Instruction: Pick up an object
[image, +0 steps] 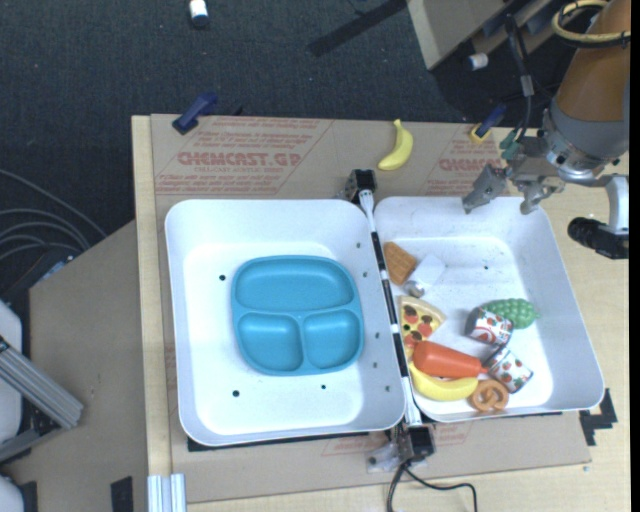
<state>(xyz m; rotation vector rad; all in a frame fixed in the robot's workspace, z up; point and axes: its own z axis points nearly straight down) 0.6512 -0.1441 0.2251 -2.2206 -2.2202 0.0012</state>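
My gripper (507, 194) hangs over the back rim of the right bin (560, 270), fingers spread apart and open, with nothing between them. In that bin's front half lie a pizza slice (421, 319), a red-orange carrot-like piece (447, 358) on a yellow banana (442, 386), a pretzel (490, 396), a green bumpy item (512, 311), two small patterned cans (488, 326) (511, 370) and a toast-brown wedge (399, 263) by the left wall. All sit well forward of the gripper.
The left bin (195, 300) holds a blue divided plate (297, 312). A second yellow banana (397, 148) lies on the cardboard behind the bins. Blue clips (194, 113) (487, 125) sit at the board's back edge.
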